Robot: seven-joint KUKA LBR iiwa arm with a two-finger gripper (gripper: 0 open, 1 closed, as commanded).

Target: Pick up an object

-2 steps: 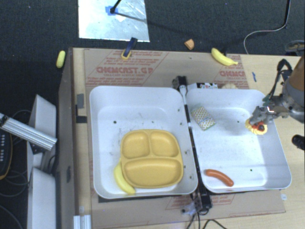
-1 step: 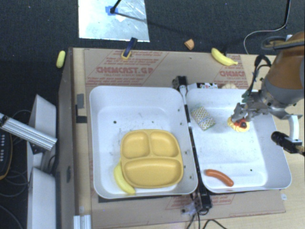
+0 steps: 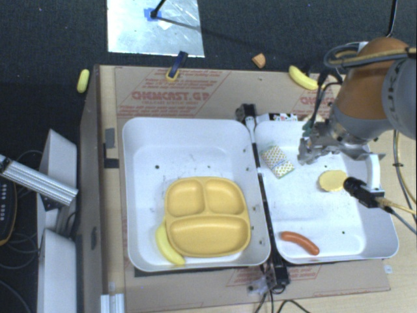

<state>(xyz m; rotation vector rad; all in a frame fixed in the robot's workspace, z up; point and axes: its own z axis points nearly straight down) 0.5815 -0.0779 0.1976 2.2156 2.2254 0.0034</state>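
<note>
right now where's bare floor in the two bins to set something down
Left bin: free along the back, behind the yellow tray. Right bin: free between the sausage and yellow disc. Crowded near the gripper and patterned block.

Illumination is even and moderately bright, overhead. The white bins (image 3: 195, 135) read near overexposure, with little surface detail. A metallic sheet (image 3: 155, 17) on the floor shows patchy glare. Shadows are soft and short. Overall sharpness is modest; the arm (image 3: 371, 90) appears slightly blurred. The dark floor (image 3: 45, 38) is grainy.
</note>
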